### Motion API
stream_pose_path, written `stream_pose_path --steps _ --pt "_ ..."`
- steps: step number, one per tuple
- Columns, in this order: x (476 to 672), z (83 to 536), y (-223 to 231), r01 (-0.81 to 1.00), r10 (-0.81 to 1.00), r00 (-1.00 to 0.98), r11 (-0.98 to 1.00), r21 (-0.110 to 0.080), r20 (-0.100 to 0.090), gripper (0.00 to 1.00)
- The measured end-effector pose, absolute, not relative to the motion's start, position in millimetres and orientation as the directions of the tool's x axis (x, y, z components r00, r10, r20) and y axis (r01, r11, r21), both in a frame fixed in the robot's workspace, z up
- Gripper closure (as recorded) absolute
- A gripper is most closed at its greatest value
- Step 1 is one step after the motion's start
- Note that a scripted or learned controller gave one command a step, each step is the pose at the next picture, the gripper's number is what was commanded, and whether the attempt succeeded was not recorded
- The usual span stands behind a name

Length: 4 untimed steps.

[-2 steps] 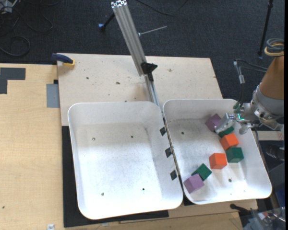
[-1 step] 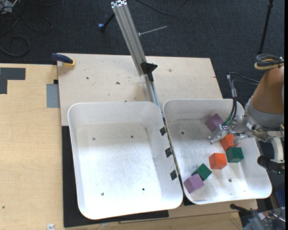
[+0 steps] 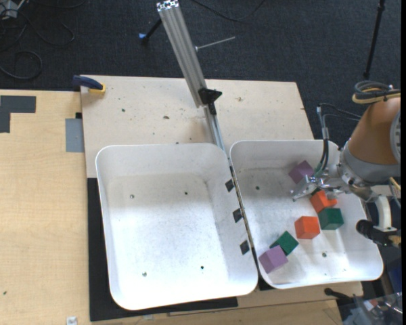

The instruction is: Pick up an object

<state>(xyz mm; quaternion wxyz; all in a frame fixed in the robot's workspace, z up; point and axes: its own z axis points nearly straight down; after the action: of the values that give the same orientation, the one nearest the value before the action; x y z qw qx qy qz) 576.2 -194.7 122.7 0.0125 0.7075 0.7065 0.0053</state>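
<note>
Several small blocks lie in the right bin (image 3: 365, 266). A purple block (image 3: 301, 172) sits furthest back. In front of it come a red-orange block (image 3: 323, 201), a dark green block (image 3: 331, 219) and an orange block (image 3: 307, 227). Nearer the front are a second green block (image 3: 284, 242) and a second purple block (image 3: 273, 258). My gripper (image 3: 314, 185) is low inside this bin, between the rear purple block and the red-orange block. It sits close over the red-orange block's upper edge, and I cannot tell whether it touches that block.
The left bin (image 3: 122, 181) stands beside the right one, with black clips (image 3: 237, 214) along the shared wall. A slanted aluminium pole (image 3: 186, 53) rises behind the bins. The arm's orange band (image 3: 375, 131) hangs over the right bin's right rim.
</note>
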Motion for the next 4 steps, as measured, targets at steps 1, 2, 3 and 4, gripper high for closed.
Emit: stream_pose_path --steps 1,2,3,4 --pt "575.9 130.4 -196.3 1.0 1.0 0.007 -0.007 0.026 -0.012 1.0" --pt "577.9 174.8 -203.7 1.0 1.0 0.002 -0.002 0.002 -0.001 1.0" --pt "578.8 228.0 -204.8 1.0 1.0 -0.001 0.001 0.004 -0.001 1.0" --pt "579.1 256.8 -205.6 1.0 1.0 -0.003 0.003 0.001 0.0 1.0"
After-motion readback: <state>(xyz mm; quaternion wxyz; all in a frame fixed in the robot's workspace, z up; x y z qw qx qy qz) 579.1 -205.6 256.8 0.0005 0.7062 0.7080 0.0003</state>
